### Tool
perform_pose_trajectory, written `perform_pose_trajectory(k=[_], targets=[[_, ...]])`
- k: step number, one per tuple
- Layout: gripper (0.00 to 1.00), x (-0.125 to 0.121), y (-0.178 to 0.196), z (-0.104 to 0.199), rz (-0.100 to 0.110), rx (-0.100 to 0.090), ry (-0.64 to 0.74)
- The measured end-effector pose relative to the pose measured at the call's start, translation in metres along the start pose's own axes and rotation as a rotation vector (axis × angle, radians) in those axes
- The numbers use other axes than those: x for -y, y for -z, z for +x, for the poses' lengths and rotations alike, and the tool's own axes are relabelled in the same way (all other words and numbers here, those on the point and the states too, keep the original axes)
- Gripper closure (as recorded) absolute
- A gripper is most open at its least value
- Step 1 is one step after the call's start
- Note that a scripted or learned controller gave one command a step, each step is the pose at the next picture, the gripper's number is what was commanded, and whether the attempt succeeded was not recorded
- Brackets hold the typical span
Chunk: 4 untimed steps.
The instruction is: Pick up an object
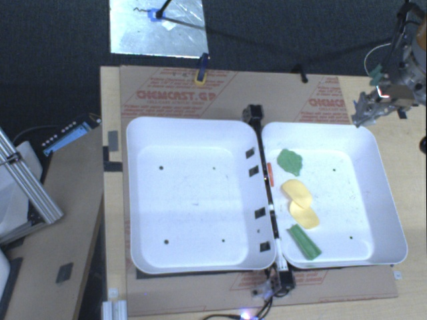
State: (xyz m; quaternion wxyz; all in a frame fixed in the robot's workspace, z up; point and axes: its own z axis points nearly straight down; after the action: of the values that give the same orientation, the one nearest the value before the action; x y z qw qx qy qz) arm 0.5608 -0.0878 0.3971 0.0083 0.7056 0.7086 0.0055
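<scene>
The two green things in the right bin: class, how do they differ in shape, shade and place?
The upper green piece is rounded and lumpy; the lower green piece is a long, straight bar. The upper one is paler, the lower one deeper green. The upper lies above the yellow pieces, the lower below them. Both rest flat in the right bin.

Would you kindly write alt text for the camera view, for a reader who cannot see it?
Two shallow white bins sit side by side; the right bin holds a green leafy piece, two yellow pieces and a green stick. The gripper hovers past that bin's far right corner.
</scene>
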Motion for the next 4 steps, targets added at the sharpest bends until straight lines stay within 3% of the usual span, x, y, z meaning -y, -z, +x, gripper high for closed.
perform_pose_trajectory(k=[1, 2, 3, 4], targets=[[1.0, 0.012, 0.085, 0.072, 0.01, -0.005, 0.006], [1.0, 0.042, 0.143, 0.126, 0.011, -0.006, 0.006], [1.0, 0.077, -0.075, 0.221, 0.03, -0.004, 0.006], [1.0, 0.071, 0.113, 0.293, 0.0, -0.015, 0.008]])
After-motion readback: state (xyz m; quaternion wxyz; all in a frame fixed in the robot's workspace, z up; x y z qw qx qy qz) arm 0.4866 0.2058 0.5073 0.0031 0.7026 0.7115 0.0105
